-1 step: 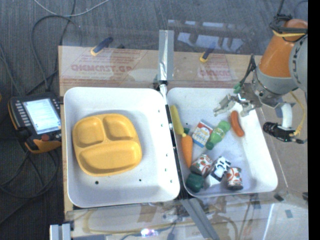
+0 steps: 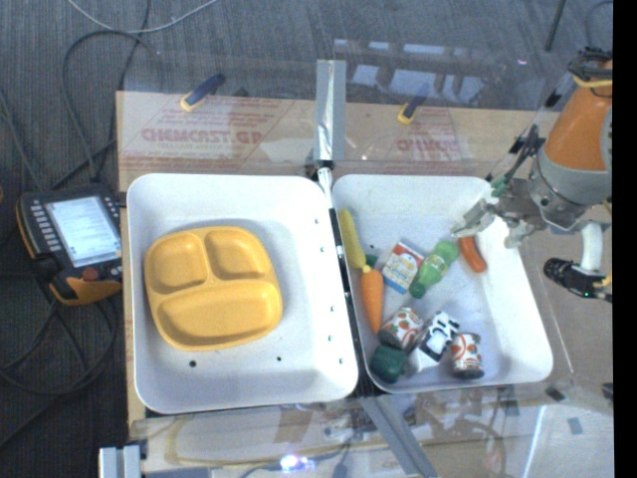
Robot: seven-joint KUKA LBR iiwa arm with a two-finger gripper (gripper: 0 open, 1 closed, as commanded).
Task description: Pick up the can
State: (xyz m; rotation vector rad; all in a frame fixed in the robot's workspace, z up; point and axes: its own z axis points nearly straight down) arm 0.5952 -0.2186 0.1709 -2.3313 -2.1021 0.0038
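Observation:
A small can (image 2: 402, 327) with a brown and red label lies tilted in the right bin (image 2: 528, 312), near its front. A second can-like item (image 2: 465, 355), red and white, sits to its right by the front wall. My gripper (image 2: 490, 231) hangs over the back right part of this bin, well behind both cans and touching neither. Its fingers are spread open with nothing between them. A small orange-red item (image 2: 475, 255) lies just below the gripper.
The right bin also holds a green bottle (image 2: 434, 267), a red and white box (image 2: 401, 265), a carrot (image 2: 371, 299), a yellow corn cob (image 2: 349, 237), a black and white toy (image 2: 438, 334) and a dark green item (image 2: 388, 364). A yellow divided plate (image 2: 211, 285) fills the left bin.

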